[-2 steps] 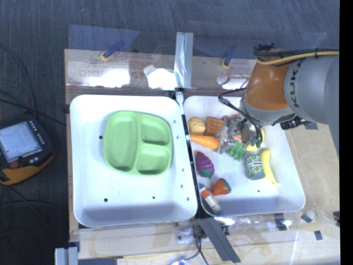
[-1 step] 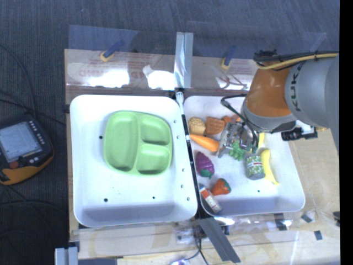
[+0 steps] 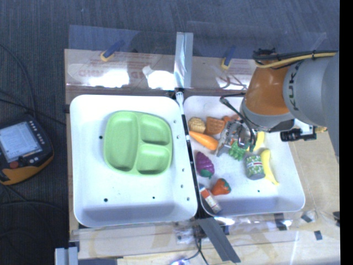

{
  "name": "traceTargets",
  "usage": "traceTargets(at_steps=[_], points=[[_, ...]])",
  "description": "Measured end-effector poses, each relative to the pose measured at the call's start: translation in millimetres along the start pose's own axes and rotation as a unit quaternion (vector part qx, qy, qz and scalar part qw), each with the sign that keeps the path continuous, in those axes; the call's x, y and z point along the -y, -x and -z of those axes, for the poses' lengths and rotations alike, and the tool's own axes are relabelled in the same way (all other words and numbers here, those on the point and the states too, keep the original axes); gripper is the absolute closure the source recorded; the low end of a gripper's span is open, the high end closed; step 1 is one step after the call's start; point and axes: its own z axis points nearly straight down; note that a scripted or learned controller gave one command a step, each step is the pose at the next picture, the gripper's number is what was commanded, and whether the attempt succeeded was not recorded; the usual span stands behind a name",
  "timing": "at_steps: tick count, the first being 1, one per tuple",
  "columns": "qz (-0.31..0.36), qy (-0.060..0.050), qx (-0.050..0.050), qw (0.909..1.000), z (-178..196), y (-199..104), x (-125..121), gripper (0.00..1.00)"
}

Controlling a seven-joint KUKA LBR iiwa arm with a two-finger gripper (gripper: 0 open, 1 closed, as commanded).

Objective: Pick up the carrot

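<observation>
The carrot point(image 3: 203, 141) is orange and lies slanted at the left side of the right bin point(image 3: 287, 195), close to the divider between the bins. My gripper point(image 3: 230, 142) hangs just to its right, fingers pointing down near the carrot's thick end. The fingers look slightly apart and nothing sits between them. The arm's orange band point(image 3: 266, 91) rises behind the gripper toward the upper right.
Around the carrot lie a bread-like piece point(image 3: 197, 125), a brown item point(image 3: 215, 125), a purple eggplant point(image 3: 204, 163), a red-orange vegetable point(image 3: 220, 187), a green leafy item point(image 3: 237, 150), a can point(image 3: 254, 166) and a banana point(image 3: 268, 165). The left bin point(image 3: 88, 203) holds a green divided plate point(image 3: 138, 142).
</observation>
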Motion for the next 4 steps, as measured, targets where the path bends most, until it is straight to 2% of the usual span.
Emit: traceTargets(at_steps=[1, 2, 4], points=[[-0.034, 0.003, 0.003, 0.9994, 0.2, -5.0, 0.1, 0.00], [-0.149, 0.005, 0.000, 0.9888, -0.2, -12.5, -5.4, 0.00], [-0.149, 0.005, 0.000, 0.9888, -0.3, -12.6, -5.7, 0.00]])
